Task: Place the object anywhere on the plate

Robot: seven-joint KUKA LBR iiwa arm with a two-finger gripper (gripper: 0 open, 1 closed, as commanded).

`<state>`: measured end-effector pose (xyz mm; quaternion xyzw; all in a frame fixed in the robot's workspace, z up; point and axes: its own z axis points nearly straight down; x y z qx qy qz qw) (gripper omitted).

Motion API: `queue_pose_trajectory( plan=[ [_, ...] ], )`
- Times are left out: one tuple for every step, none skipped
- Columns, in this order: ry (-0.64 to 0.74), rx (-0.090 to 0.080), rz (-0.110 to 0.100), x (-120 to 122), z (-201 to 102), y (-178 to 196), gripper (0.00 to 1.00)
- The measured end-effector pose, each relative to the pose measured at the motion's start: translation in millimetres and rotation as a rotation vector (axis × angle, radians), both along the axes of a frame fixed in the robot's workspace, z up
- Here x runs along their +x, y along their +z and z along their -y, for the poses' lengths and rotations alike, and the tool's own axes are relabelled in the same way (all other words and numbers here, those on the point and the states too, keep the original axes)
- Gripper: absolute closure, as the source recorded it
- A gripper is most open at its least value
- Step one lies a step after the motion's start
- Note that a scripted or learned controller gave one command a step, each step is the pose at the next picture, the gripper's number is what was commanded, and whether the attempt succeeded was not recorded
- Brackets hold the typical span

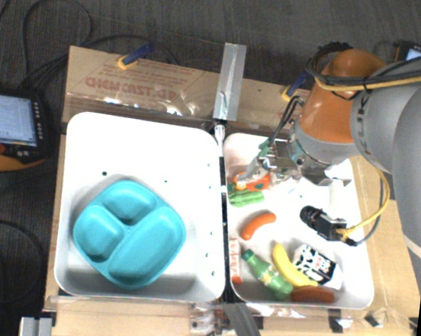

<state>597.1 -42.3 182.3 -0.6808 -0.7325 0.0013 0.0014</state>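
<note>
Closest to the camera, at the low edge of the right bin [355, 294], lie a green bottle [264, 273], a yellow banana [290, 267], a black and white box [315, 265] and a brown sausage-like thing [314, 295]. Up from the banana sits an orange hot dog toy [258, 223], and up from that a green pea pod [246, 199] against the bin's left wall.

Right above the pea pod is the claw [259, 174]. An orange toy, maybe a carrot [252, 183], sits at its tip, touching or nearly touching the pea pod. I cannot tell if the claw is clenched on it or just resting over it (the big grey and orange arm hides most of the hand).

From the pea pod, the blue plate [130, 231] lies to the left and a bit lower, in the left bin [92, 132], over the wall between the bins. So the toy would need lifting over that wall, I think. Its long side seems to run left to right, but it is hard to see.
</note>
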Motion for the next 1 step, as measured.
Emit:
queue_pose_trajectory(
  plan=[
    [-0.108, -0.001, 0.000, -9.1, -96.1, 0.1, 1.00]
  ],
)
